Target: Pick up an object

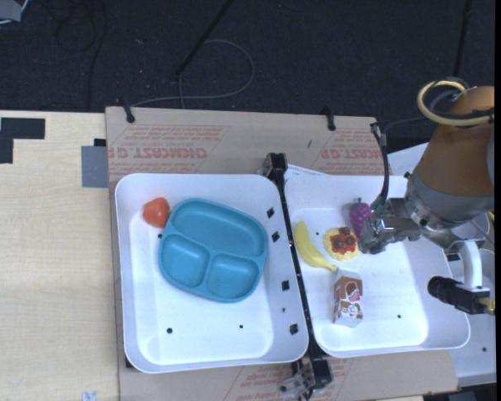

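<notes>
The gripper [372, 234] is seen low in the right bin [438, 332], right beside a purple toy [361, 215] and a round yellow one [341, 244]; finger state can't be told. One banana [311, 250], one carton [347, 299] counted.

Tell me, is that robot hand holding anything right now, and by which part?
Cannot be told. The gripper sits low in the right bin, touching the purple toy and the round yellow toy.
</notes>
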